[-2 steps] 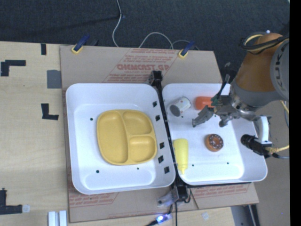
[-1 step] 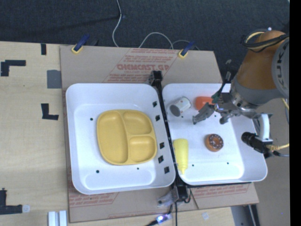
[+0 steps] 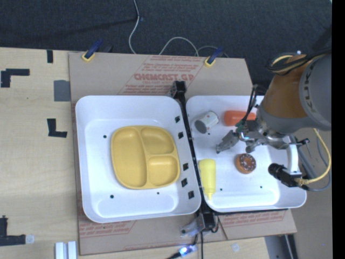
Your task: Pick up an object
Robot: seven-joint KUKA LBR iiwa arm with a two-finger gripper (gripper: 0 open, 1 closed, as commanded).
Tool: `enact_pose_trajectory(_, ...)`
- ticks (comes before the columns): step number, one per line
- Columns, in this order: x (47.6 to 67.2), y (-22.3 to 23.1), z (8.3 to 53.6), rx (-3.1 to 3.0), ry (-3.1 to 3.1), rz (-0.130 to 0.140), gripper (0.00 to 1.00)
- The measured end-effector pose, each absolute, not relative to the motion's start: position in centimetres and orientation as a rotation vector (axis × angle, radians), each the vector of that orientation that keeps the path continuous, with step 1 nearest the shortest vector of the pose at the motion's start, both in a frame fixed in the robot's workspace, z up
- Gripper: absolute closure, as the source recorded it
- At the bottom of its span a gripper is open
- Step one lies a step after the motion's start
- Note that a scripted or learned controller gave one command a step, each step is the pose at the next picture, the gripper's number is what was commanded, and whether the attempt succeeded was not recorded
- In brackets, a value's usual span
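Hovering over the right white bin [image 3: 280, 198], the two-finger gripper [image 3: 229, 143] stood spread wide, holding nothing; a round brown doughnut-like object [image 3: 246, 163] lay just beside it.

I see two white bins side by side on a brown cardboard sheet [image 3: 161, 77] with red print, which lies on the light wooden desk [image 3: 32, 161]. The left bin [image 3: 91, 198] and the right bin [image 3: 269, 201] meet along a black divider strip [image 3: 185, 139]. Two clips with blue and yellow, one [image 3: 91, 49] at the sheet's far left corner and one [image 3: 214, 55] further right, pinch its far edge. A thin white cable [image 3: 135, 26] runs over dark carpet [image 3: 226, 15] beyond the desk.
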State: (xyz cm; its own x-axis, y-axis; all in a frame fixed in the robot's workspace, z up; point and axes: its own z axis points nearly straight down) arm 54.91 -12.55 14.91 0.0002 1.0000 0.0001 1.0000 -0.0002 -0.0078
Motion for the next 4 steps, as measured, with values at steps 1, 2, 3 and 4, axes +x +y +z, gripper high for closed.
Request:
enact_pose_trajectory(1,55.0,-12.9,9.3,-2.226,-2.231,-0.009,0.0)
enact_pose_trajectory(2,55.6,-12.8,9.3,-2.226,-2.232,-0.015,0.0)
enact_pose_trajectory(3,55.8,-12.8,10.2,-2.228,-2.242,-0.022,1.0)
enact_pose_trajectory(4,55.9,-12.2,16.4,-2.221,-2.227,-0.004,1.0)
